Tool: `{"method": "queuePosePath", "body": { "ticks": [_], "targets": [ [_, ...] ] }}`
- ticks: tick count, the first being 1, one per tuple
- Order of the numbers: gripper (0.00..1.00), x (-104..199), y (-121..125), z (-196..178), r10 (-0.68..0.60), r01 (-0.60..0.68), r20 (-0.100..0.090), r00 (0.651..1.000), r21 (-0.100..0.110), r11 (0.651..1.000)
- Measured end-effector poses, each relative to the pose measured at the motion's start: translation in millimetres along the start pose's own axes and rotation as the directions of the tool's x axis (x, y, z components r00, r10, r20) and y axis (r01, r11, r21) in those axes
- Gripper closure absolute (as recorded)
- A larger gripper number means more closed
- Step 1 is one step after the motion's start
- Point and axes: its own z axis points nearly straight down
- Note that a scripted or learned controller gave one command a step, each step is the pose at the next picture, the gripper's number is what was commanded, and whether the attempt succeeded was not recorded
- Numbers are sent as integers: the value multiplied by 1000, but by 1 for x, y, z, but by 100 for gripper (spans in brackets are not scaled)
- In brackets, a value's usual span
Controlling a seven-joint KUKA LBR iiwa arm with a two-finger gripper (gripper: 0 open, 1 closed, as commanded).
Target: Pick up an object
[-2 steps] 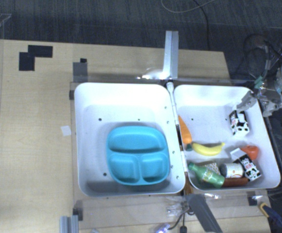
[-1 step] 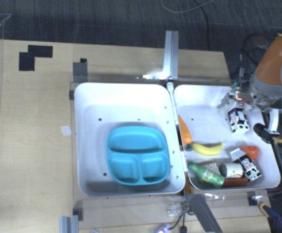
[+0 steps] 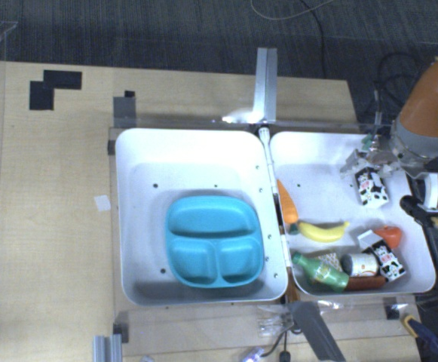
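- Cow-patterned carton (image 3: 372, 186) in the right bin (image 3: 317, 157), upper right, directly under the gripper (image 3: 369, 161) — contact between the two unclear.
- Finger spread: cannot tell — tips blurred against the white floor.
- Arm (image 3: 430, 115) cut off at the frame's right edge.
- Lower right: banana (image 3: 323, 231), green bottle (image 3: 320, 271), can (image 3: 359, 264), second cow-patterned item (image 3: 389, 261) — crowded, partly overlapping.
- Carrot (image 3: 286, 204) half hidden by the divider.
- Left bin (image 3: 139, 202): blue divided tray (image 3: 214, 239).
- Wooden bench (image 3: 45, 225); dark carpet (image 3: 128, 13) beyond.

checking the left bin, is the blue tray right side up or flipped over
Right side up: the blue tray in the left bin shows its three recessed compartments facing the camera.
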Motion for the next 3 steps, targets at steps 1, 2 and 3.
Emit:
{"method": "queuePosePath", "body": {
  "ticks": [1, 2, 3],
  "targets": [
    [0, 12, -19, -1, 20, -20, 1, 1000, -9, 1000],
    [100, 10, -15, -17, 19, -19, 8, 1000, -21, 1000],
    [0, 10, -16, -15, 19, -19, 7, 1000, -18, 1000]
  ]
}}
